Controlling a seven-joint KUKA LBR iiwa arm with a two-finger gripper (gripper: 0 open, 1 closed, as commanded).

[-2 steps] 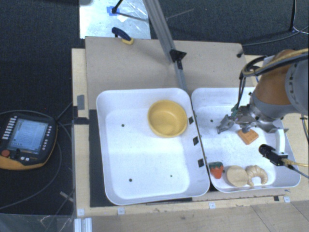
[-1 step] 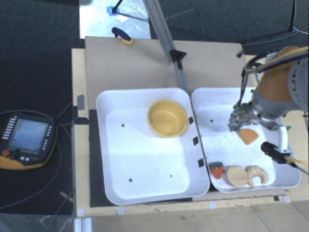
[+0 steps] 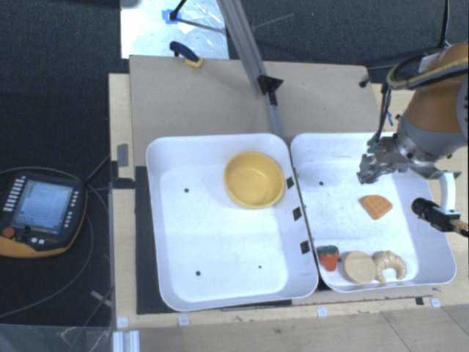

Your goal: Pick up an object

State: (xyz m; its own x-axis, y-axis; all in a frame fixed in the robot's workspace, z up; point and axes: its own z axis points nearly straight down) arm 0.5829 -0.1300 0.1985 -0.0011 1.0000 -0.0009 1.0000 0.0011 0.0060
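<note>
Two shallow white bins sit side by side on the bench. In the left bin (image 3: pixel 183 270) a yellow bowl (image 3: pixel 253 180) stands upright near the upper right corner, close to the wall shared with the other bin.

The right bin (image 3: pixel 330 160) holds four small things. An orange wedge-shaped piece (image 3: pixel 376 206) lies near the middle of the bin floor. Along the lower edge there are three more: a small red and green piece (image 3: pixel 328 257) in the lower left corner, a round beige disc (image 3: pixel 359 267) just beside it, and a croissant (image 3: pixel 390 264) that touches the disc on its right side.

The gripper (image 3: pixel 372 169) hangs over the upper part of the right bin, above the orange wedge and apart from it. It looks dark and small from here, so I cannot tell how wide it stands; nothing appears to be in its grasp.

A teach pendant (image 3: pixel 37 213) lies on the floor left of the bench.
</note>
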